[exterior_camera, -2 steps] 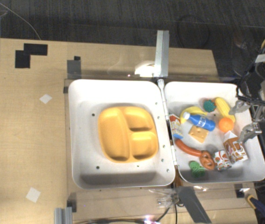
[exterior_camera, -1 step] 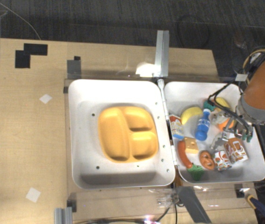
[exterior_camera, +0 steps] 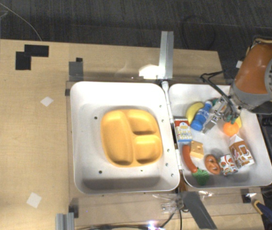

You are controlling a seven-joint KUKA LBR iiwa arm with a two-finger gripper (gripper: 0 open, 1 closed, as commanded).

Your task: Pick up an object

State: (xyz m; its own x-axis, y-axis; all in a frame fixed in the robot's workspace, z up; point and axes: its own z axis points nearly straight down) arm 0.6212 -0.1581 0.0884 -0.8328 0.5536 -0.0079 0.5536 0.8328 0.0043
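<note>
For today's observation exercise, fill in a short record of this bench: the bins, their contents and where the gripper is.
left bin: yellow divided tray
right bin: banana, blue bottle, orange, cheese wedge, hot dog, pretzel, small cartons
gripper: over right bin, beside blue bottle
grasp: cannot tell

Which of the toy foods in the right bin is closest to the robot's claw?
The blue bottle: the gripper sits right beside it. The banana and orange are close, while the pretzel lies farther away.

1 fixed camera overlooks both bins [exterior_camera: 171, 128] obliquely.
</note>
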